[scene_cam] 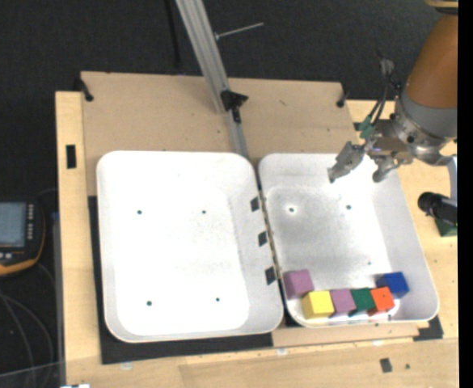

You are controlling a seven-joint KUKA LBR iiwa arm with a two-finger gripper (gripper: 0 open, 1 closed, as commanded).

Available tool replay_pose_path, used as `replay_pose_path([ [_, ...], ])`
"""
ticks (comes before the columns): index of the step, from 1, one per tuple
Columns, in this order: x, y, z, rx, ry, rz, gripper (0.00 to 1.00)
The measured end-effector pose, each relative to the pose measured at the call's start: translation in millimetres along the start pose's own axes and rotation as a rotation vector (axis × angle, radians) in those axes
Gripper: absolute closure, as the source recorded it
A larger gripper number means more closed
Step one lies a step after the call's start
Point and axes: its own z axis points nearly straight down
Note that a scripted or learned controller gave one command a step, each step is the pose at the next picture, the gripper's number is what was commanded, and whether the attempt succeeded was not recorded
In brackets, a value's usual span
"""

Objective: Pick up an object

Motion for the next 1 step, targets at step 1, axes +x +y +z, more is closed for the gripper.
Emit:
replay_pose_path([
  [1,-1.5,0.6,-11.2,-0.004,-0.001,0.001,1.0],
])
